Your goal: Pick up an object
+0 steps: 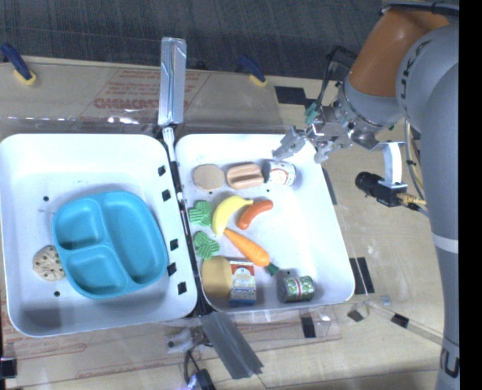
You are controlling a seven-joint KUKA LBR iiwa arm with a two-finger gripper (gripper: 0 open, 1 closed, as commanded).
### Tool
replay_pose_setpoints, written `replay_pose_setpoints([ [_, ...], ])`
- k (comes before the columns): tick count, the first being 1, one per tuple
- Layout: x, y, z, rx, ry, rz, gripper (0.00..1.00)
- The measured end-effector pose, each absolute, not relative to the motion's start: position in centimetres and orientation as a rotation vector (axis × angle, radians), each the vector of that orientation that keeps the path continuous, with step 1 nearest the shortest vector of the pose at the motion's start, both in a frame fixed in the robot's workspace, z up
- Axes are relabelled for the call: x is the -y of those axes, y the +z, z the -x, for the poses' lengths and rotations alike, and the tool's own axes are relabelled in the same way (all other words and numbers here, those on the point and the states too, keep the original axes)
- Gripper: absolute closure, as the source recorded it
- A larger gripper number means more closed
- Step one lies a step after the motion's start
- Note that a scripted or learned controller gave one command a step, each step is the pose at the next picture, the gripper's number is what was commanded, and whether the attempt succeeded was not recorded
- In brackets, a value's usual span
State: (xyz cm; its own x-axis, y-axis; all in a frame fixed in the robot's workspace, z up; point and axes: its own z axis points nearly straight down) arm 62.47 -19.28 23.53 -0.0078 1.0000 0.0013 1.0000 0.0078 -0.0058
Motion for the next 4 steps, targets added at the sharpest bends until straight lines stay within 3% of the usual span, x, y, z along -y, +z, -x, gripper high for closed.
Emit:
replay_pose_setpoints([
  [1,20.9,21.0,-62.7,2.167,0.006,2.264,0.00],
  [2,15.1,10.6,-60.7,2.276,-0.011,2.178,0.00],
  [3,15.3,10.5,-56.4,2.420,-0.020,2.030,0.00],
  [4,13.5,9.4,-51.1,2.522,-0.007,1.880,0.00],
])
